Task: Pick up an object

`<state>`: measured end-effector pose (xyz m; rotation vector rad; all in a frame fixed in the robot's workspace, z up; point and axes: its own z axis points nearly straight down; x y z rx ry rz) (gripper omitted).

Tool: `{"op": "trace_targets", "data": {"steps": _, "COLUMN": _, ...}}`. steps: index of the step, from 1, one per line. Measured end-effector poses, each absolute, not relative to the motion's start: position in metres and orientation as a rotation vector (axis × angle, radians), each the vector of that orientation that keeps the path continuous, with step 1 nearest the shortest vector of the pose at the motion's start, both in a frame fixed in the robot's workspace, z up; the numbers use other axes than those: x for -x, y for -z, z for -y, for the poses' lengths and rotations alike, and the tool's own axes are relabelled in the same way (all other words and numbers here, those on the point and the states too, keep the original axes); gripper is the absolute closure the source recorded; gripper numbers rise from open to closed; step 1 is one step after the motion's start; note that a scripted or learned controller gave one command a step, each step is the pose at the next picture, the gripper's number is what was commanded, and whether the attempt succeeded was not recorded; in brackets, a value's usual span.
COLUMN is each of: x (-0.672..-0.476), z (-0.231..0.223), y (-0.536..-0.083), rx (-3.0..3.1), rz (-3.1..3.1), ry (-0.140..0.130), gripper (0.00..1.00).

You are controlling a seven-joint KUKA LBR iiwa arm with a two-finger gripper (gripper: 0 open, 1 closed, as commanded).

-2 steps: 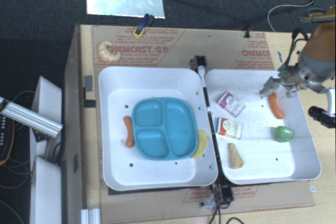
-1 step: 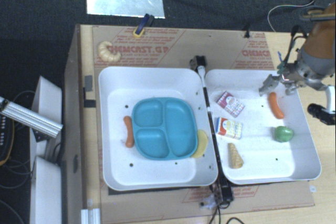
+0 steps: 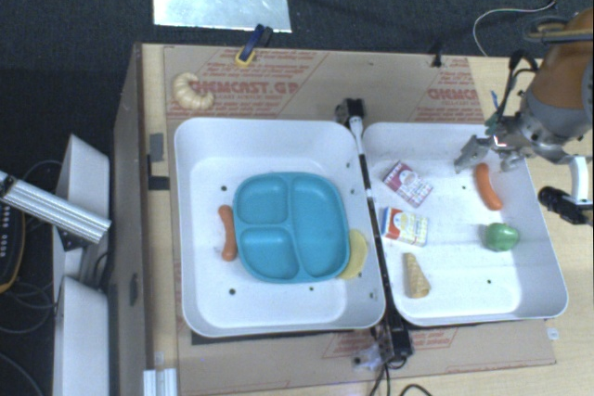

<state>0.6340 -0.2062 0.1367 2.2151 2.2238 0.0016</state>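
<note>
My gripper [image 3: 489, 155] hangs over the far right part of the right bin [image 3: 534, 292]. Its two fingers stand spread apart, open, with nothing between them. Just in front of it lies an orange sausage-shaped piece [image 3: 487, 186] on the bin floor. Nearer the front right sits a green ball [image 3: 501, 236]. A red and white packet [image 3: 406, 183], a small printed box [image 3: 406, 226] and a tan cone-shaped piece [image 3: 416, 275] lie in the left half of this bin.
The left bin [image 3: 200, 172] holds a blue divided plate [image 3: 288, 225], an orange sausage [image 3: 226, 232] at its left and a yellow piece [image 3: 356, 253] at its right. A black divider bar [image 3: 367, 190] runs between the bins. A cable [image 3: 506, 14] loops behind the arm.
</note>
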Motion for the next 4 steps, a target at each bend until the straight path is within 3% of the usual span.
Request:
{"op": "trace_targets", "data": {"steps": 2, "x": -0.619, "z": 0.206, "y": -0.15, "rx": -2.217, "rz": -2.221, "ry": -0.002, "gripper": 0.0}}
{"op": "trace_targets", "data": {"steps": 4, "x": -0.628, "z": 0.206, "y": -0.198, "rx": -2.215, "rz": -2.223, "ry": -0.003, "gripper": 0.0}}
